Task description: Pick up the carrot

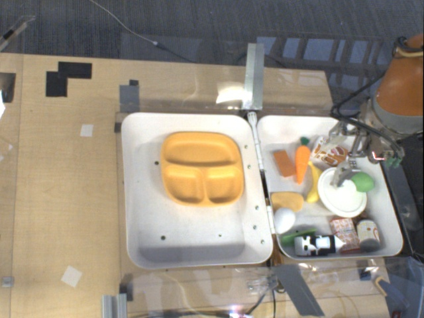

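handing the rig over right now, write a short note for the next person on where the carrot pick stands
Gripper: over the right bin, above the white plate, nothing seen between its fingers.
Carrot: lying in the right bin, left of the gripper, between the orange block and the snack packet, green top pointing to the far side.
Left bin: holds the yellow divided tray.
Done: arm is over the correct bin.
Left: shift toward the carrot, descend, grasp, lift. A banana lies close by the carrot's tip, so the grasp may be crowded.
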You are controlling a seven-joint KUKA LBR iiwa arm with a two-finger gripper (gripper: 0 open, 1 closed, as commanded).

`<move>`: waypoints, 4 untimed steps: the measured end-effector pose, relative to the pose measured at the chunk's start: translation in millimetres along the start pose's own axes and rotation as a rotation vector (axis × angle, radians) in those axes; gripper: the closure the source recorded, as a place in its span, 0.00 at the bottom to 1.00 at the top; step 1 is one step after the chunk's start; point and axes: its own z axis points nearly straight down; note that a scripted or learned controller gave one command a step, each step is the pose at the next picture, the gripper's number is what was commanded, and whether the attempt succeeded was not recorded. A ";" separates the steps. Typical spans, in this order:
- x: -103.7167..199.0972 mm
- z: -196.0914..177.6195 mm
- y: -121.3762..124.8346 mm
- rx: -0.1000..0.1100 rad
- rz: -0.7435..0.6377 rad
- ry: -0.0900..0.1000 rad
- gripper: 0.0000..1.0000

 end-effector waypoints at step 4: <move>-28.6 86.4 66.4 -0.003 0.302 -0.053 1.00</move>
